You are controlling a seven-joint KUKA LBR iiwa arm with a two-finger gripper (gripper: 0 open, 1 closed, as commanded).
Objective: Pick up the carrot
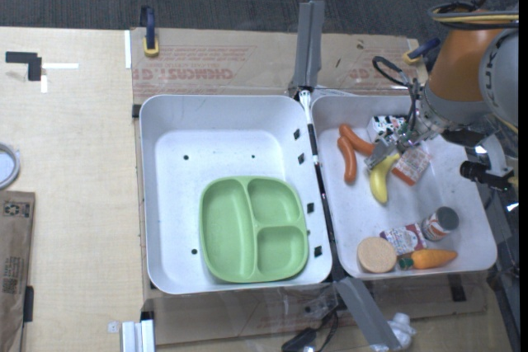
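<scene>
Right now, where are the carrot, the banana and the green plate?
carrot [432, 259], camera view, middle of its orange body.
banana [379, 182], camera view, lower yellow part.
green plate [216, 231], camera view, bare floor of its long left compartment.

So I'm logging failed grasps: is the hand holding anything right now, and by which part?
Cannot tell. The hand hangs low over the banana, and the carrot lies untouched at the right bin's near edge.
</scene>
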